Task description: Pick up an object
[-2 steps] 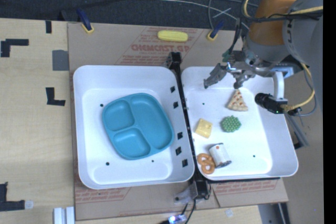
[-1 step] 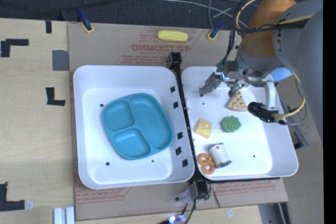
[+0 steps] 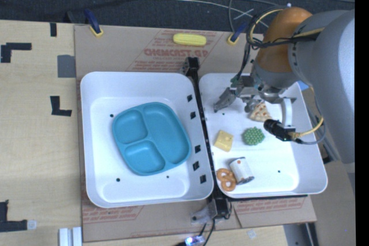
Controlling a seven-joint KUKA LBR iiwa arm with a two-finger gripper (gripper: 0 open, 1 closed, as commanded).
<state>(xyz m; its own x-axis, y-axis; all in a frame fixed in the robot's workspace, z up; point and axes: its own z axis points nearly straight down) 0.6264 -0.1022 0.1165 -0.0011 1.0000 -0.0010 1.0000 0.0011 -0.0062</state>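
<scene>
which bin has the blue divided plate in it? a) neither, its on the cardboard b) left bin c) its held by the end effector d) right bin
b: the blue three-compartment plastic plate lies flat in the left shallow white bin, while the right shallow white bin holds the small food items.

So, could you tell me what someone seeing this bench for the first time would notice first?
Probably the bright blue three-compartment plastic plate lying alone in the left white bin. Next, the grey arm with its orange band reaching over the right white bin, its hand above small items: a yellow cheese-like wedge and a green bumpy ball.
</scene>
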